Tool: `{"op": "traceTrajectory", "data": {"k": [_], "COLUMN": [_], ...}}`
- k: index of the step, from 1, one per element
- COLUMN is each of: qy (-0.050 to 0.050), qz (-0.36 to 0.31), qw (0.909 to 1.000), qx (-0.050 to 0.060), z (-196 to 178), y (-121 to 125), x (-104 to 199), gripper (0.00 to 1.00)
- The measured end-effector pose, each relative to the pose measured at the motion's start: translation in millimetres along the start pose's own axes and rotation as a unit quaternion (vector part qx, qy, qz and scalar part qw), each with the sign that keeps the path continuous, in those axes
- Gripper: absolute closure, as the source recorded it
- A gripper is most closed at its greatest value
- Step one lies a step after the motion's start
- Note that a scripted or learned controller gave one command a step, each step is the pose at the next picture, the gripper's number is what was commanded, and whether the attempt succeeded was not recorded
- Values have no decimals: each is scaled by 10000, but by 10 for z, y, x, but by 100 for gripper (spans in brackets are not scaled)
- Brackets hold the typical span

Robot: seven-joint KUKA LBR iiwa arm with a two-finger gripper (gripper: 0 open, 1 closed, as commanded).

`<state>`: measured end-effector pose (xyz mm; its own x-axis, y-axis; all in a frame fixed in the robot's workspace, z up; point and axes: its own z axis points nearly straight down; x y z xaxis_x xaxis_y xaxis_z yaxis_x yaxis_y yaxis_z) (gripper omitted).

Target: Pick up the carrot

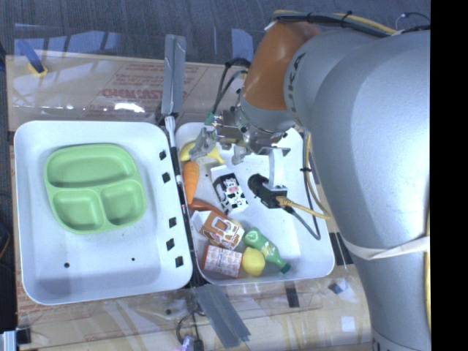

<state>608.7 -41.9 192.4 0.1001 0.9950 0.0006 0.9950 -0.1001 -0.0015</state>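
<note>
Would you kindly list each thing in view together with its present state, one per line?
carrot: lying in the right bin, by its left wall, not gripped
gripper: above the bin's far end
green tray: flat in the left bin, compartments bare
green bottle: on its side
lemon: resting beside the bottle
cow-print carton: lying flat
</note>
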Motion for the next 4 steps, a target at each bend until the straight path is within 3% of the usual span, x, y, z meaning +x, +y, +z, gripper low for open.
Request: {"op": "traceTrajectory", "data": {"k": [1, 2, 3, 4], "qy": [-3, 9, -40, -195], "qz": [119, 698, -12, 99], "qw": [9999, 9975, 9999, 9998], "qx": [27, -63, -113, -44], "z": [20, 882, 907, 876], "y": [-186, -859, -1304, -1303], "x": [928, 1697, 2063, 1862], "gripper": [0, 0, 0, 100]}}
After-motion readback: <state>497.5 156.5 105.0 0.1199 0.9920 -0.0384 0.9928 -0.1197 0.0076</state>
